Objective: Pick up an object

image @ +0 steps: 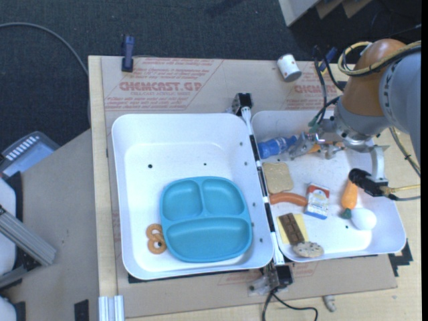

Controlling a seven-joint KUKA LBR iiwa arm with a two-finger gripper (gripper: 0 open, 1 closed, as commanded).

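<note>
Right now I see my arm reaching over the right bin, with the gripper low at that bin's far edge, close to a blue water bottle lying on its side in the far left corner. Whether it has hold of anything I cannot tell, since the wrist hides the working end. Loose in the same bin are a slice of bread, a sausage, a small carton, a carrot, a white egg, a chocolate bar and a cookie at the near edge. The left bin carries a blue divided plate with a pretzel just beside it. My worry is the bottle: round and pressed near the bin wall, it could roll or squirt out of a closing grip, and the wall could block one side of the gripper. Cables near the wrist may also snag.
</note>
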